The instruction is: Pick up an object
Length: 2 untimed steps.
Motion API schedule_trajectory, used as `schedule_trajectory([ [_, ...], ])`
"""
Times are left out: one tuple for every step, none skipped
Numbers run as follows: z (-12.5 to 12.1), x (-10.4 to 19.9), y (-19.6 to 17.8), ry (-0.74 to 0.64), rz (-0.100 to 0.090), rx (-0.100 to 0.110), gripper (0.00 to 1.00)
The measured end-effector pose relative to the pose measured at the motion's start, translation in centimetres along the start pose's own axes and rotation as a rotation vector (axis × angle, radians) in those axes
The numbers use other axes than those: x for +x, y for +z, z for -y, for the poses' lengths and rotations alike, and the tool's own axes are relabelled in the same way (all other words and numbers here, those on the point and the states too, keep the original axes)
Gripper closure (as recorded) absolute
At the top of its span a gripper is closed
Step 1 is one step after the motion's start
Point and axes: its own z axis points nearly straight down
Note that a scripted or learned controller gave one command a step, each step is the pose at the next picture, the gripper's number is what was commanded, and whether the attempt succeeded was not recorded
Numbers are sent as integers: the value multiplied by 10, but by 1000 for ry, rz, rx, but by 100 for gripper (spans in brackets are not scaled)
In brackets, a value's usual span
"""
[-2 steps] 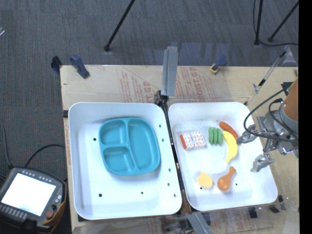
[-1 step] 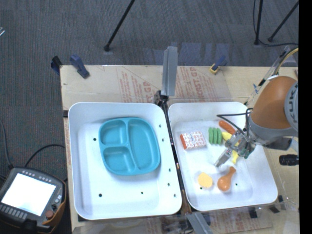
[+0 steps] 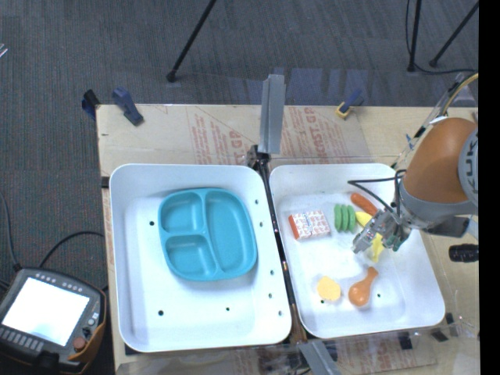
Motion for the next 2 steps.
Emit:
schedule_trajectory([
  [-16, -51, -54, 94, 9, -4, 100],
  [-29, -33, -68, 136, 5, -2, 100],
])
